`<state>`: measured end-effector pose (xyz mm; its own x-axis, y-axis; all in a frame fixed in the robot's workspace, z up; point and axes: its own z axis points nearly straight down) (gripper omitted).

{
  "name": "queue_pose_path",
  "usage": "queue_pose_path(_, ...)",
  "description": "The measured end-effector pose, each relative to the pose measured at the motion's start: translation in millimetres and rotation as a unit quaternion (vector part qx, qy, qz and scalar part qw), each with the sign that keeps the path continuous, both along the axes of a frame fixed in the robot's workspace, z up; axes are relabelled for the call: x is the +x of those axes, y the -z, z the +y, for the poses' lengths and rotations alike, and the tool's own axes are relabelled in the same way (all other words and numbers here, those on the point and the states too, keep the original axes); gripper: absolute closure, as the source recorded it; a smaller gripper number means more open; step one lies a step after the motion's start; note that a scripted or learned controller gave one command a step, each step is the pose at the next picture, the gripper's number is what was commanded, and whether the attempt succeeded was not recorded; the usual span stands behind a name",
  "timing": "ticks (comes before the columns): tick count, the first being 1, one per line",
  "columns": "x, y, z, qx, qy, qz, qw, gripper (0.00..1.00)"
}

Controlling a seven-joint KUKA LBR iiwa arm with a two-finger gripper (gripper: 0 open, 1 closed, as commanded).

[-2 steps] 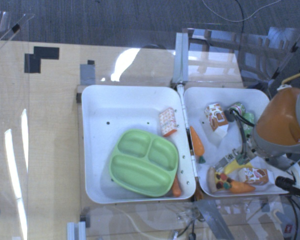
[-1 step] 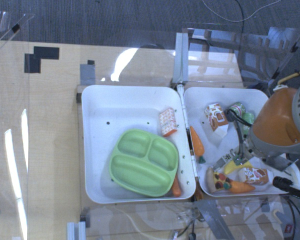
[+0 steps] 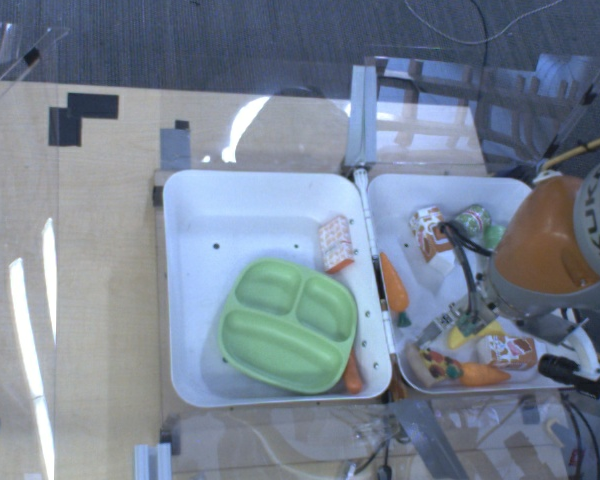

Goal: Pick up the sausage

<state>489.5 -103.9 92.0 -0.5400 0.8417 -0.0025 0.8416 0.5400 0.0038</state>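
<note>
Right bin (image 3: pixel 420 193): the arm (image 3: pixel 550 243) covers its far corner from you. A carrot (image 3: pixel 352 373) lies half hidden under the green plate (image 3: pixel 290 326). Jaws obscured; their state cannot be told.

floor (image 3: pixel 230 18) — dark grey carpet | bench (image 3: pixel 70 268) — pale wood, glare streaks

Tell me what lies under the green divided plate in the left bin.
An orange sausage-like end pokes out from beneath the green divided plate at its lower right edge, against the left white bin's floor. The rest is covered by the plate.
</note>
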Motion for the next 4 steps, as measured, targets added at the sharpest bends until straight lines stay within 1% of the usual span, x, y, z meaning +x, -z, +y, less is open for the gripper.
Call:
queue_pose_path(1, 2, 3, 10, -0.0027, -0.016, -0.005, 0.9999, 0.0)
queue_pose_path(2, 6, -6, 10, -0.0018, -0.016, -0.008, 0.9998, 1.0)
queue_pose_path(3, 6, 2, 0, -0.0019, -0.214, -0.008, 0.9769, 1.0)
queue_pose_path(4, 6, 2, -34, -0.0052, -0.367, -0.009, 0.93, 1.0)
